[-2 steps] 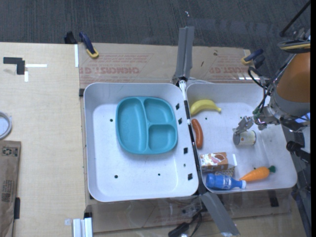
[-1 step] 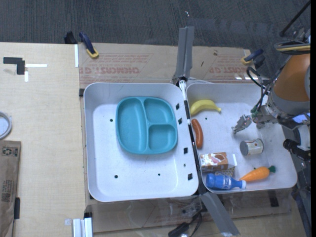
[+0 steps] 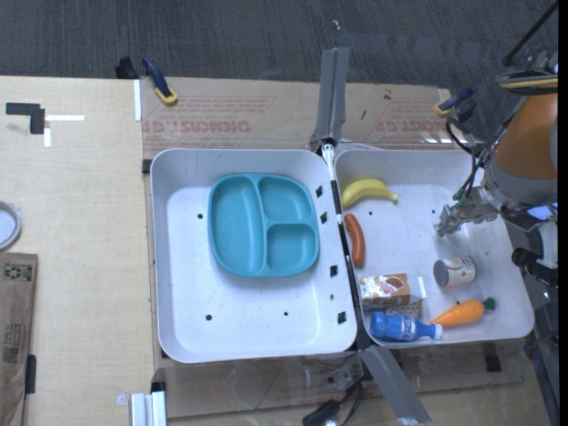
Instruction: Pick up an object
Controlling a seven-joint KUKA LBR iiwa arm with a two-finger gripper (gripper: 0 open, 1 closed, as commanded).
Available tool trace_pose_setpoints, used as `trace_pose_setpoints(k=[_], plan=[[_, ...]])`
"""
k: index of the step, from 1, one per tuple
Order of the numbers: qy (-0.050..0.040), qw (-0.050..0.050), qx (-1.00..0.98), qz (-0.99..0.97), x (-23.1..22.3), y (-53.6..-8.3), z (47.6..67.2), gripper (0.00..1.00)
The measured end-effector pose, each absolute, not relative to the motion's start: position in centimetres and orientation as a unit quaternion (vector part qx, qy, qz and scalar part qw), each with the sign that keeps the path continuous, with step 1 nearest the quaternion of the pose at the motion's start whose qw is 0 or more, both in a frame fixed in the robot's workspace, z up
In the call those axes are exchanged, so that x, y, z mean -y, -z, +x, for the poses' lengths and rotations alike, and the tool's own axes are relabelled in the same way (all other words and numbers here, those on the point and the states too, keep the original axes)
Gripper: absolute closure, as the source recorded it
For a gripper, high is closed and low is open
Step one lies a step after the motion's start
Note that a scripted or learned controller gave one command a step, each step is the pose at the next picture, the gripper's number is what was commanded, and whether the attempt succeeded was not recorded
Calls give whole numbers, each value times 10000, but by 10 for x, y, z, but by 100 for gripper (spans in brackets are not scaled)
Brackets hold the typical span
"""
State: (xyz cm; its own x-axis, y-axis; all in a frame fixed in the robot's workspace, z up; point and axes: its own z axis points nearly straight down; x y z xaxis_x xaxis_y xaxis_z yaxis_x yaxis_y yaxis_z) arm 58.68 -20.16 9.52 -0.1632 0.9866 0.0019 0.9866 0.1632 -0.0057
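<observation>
The right bin (image 3: 404, 233) holds a yellow banana (image 3: 367, 191) at its far left, a reddish sausage (image 3: 356, 238) along its left wall, a small food box (image 3: 388, 288), a blue bottle (image 3: 404, 328) at the near edge, an orange carrot (image 3: 460, 312) and a small tin can (image 3: 454, 271) lying on its side. My gripper (image 3: 454, 216) hangs at the bin's right side, above and just beyond the can, with nothing seen between its fingers. The grey arm with its orange band (image 3: 525, 140) comes in from the right.
The left bin (image 3: 177, 318) holds a teal divided plate (image 3: 264, 224). A grey divider bar (image 3: 334, 87) rises between the bins at the back. Clamps (image 3: 158, 80) sit on the cardboard behind. A tape roll (image 3: 7, 227) lies at the far left of the bench.
</observation>
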Motion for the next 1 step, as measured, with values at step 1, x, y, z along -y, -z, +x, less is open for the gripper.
trace_pose_setpoints(k=[1], plan=[[-16, 27, 7627, -6467, 202, -95, 587, 0]])
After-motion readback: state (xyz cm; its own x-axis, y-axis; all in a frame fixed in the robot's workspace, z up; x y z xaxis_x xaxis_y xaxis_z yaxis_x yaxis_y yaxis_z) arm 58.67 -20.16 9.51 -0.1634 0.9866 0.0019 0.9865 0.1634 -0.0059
